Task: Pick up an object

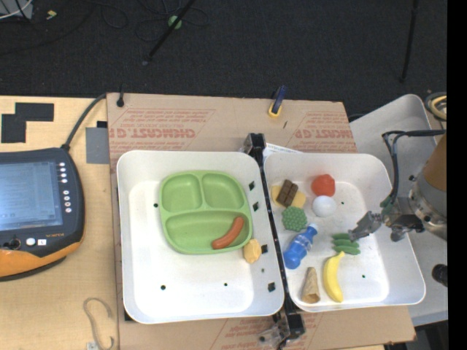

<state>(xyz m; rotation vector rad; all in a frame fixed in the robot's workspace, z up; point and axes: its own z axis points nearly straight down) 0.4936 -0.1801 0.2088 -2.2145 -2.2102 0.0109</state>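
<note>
Nearest me in the right white bin lie a yellow plastic banana and a tan cone. At its right edge I see the two-finger gripper; how it is set I cannot tell. It hangs just beside a green toy piece. The arm reaches in over that edge. Beyond, the cardboard sheet bears mirrored red print I cannot read.

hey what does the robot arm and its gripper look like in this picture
At the right edge, the arm shows as a grey metal wrist with an orange-brown band above it. Thin dark cables loop beside it. The gripper is small, grey and dark, with slim metallic fingers reaching out over the right bin.
</note>
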